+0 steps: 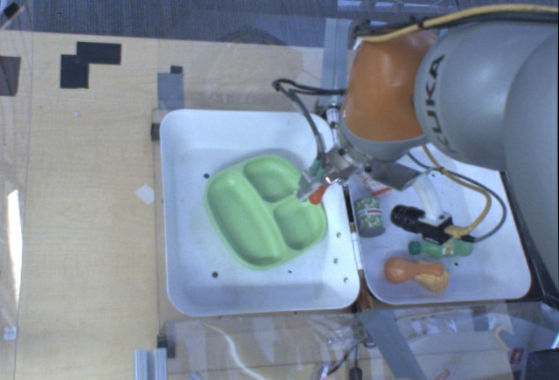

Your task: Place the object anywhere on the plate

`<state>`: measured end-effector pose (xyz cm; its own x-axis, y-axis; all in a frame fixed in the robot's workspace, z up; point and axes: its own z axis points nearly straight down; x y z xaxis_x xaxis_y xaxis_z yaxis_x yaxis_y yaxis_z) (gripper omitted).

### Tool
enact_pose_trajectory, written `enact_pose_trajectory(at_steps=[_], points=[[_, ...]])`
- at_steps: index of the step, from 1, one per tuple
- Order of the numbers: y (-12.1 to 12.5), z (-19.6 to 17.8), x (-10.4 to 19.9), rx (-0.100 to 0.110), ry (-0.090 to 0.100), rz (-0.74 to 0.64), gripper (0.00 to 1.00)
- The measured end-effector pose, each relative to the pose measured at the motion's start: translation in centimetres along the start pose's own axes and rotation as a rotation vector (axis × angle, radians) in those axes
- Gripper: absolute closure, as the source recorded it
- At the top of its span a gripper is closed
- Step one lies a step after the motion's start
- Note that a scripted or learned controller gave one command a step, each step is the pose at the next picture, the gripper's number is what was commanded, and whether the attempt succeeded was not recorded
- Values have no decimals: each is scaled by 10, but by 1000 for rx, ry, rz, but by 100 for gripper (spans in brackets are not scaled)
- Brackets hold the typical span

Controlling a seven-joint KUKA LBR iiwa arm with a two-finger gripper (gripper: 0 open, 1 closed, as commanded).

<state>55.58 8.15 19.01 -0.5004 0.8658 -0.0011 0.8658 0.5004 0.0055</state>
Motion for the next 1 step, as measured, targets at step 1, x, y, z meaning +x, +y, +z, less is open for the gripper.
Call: enact_pose_trajectory(at_steps=[1], points=[[0,0,-1,0,0,1,0]])
